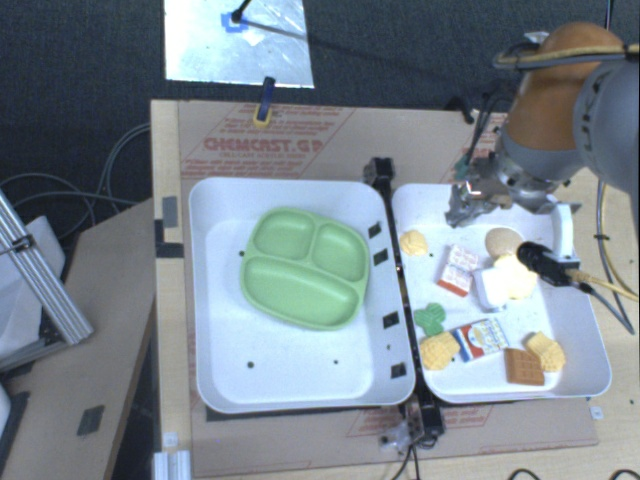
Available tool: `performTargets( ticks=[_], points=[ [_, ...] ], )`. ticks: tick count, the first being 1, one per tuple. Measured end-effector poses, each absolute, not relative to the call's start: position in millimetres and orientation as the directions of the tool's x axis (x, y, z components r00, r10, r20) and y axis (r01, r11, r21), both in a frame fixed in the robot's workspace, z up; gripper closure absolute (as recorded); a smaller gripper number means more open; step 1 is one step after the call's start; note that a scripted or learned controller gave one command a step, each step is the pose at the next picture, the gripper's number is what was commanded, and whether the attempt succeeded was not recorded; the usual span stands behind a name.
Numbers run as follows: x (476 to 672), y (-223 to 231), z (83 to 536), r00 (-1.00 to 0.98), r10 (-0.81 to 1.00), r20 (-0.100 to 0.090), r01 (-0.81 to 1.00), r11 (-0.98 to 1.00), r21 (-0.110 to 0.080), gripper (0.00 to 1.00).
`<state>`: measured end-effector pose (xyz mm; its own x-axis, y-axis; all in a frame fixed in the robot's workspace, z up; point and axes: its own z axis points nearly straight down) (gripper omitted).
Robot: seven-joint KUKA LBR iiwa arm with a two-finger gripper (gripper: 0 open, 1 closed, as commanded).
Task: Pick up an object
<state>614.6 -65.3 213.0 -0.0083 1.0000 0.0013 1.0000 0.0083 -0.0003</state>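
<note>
The right bin [590, 353] holds several small food toys. Among them are a yellow round piece [413, 241], a red-and-white packet [459, 270], a tan bun [502, 240] and a white-and-yellow lump [508, 280]. Nearer the front lie a green piece [430, 318], a yellow waffle piece [438, 350], a blue-and-red packet [483, 338], a brown cracker [523, 366] and a yellow biscuit [546, 351]. My gripper [463, 211] hangs over the bin's far left part, just behind the yellow round piece and the packet. I see nothing held in it.
The left bin [230, 368] holds a green divided plate [305, 268]. A black divider [392, 268] runs between the bins. A black part [540, 263] with a cable juts from the arm over the right bin. A grey sheet [238, 28] lies behind the bench.
</note>
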Motion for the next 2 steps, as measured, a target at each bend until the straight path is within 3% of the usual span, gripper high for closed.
performTargets(
  ticks=[1,2],
  points=[
    [590.0,-24,216,-0.008,1.0,0.001,1.0,0.008,-0.001,1.0],
    [599.4,-5,229,-0.007,1.0,0.001,1.0,0.007,0.002,1.0]
  ],
)
